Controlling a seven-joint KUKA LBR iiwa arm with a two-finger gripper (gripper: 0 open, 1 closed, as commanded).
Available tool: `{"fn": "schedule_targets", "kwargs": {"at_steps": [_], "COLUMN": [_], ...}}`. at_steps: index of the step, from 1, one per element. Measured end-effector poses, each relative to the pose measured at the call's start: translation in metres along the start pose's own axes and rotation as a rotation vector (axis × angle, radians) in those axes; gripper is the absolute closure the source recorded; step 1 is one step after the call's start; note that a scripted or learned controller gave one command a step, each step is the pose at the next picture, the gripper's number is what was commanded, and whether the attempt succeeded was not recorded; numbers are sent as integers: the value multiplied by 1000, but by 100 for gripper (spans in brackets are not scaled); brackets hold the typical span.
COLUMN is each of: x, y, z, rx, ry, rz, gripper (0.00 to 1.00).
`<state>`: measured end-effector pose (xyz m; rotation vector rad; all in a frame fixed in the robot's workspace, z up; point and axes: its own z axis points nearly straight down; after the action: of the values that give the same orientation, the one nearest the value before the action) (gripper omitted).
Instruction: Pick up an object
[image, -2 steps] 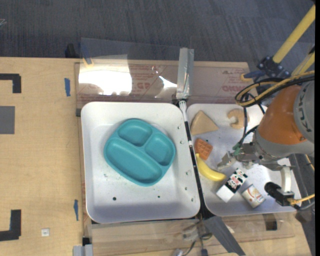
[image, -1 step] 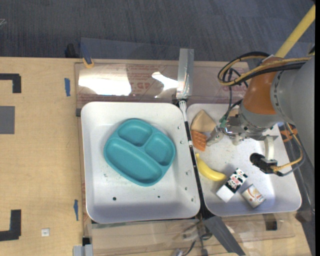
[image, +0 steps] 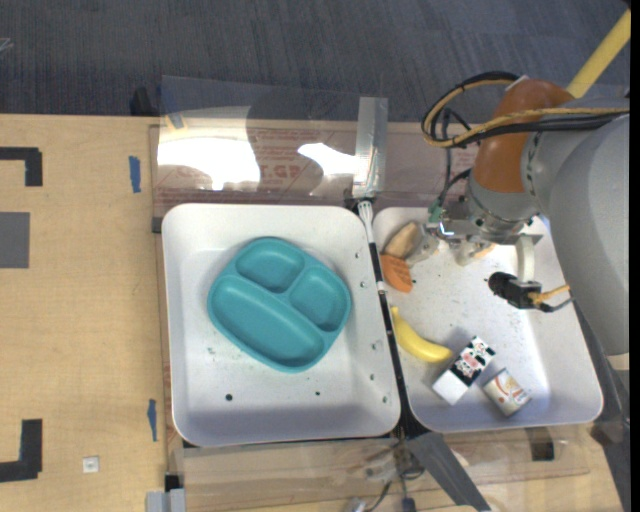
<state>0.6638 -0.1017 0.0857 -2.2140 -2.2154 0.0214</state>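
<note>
Five small items lying in the right shallow white bin (image: 570, 400): tan bread-like lump (image: 402, 238), orange carrot-like piece (image: 397, 272), yellow toy banana (image: 420, 345), black-and-white small carton (image: 465, 368), silvery can (image: 503, 390). Grey two-finger gripper (image: 492, 248) hovering over the bin's far end, near the tan lump; how far open, cannot tell; nothing seen in its hold. Probably light, stiff, smooth toys, a little slippery. Best taken across the narrow middle: banana at mid-curve, can across its round sides, though likely to roll.
</note>
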Motion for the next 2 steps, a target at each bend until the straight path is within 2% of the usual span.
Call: {"fn": "schedule_targets", "kwargs": {"at_steps": [1,2], "x": [1,-3], "y": [3,1], "z": [-12,-10], "rx": [-13,-4], "ry": [-2,-6], "rz": [0,3], "gripper": [100,0]}}
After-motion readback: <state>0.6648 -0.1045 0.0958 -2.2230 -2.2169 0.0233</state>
